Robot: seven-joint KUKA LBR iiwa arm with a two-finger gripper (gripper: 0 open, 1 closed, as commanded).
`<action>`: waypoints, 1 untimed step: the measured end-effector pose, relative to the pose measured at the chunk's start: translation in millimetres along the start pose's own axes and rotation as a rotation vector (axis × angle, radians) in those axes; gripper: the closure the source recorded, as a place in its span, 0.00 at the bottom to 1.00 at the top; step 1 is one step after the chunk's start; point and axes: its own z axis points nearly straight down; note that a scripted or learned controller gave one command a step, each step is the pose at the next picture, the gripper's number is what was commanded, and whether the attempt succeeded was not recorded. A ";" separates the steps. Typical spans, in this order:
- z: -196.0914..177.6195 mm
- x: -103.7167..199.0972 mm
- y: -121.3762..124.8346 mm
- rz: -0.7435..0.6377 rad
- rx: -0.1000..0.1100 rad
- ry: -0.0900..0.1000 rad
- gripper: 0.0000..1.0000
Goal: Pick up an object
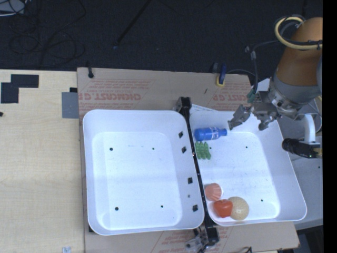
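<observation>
Right bin (274,194): one blue bottle (209,134), one green piece (202,151), three round fruits (227,203). My gripper (249,118), fingers spread and holding nothing, hangs just right of the bottle.

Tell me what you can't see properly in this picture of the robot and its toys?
- The hand, camera view: small and dark over the right bin's far rim, so whether it is open or shut cannot be told.
- The blue bottle: its label is too small to read.
- The green item: too small to name.
- The arm: cut off by the top edge.
- The pinkish round item: partly covered by the red ball.
</observation>
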 end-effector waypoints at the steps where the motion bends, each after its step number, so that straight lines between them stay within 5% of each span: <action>1: 48.1 -94.0 -61.8 0.011 0.008 -0.001 0.00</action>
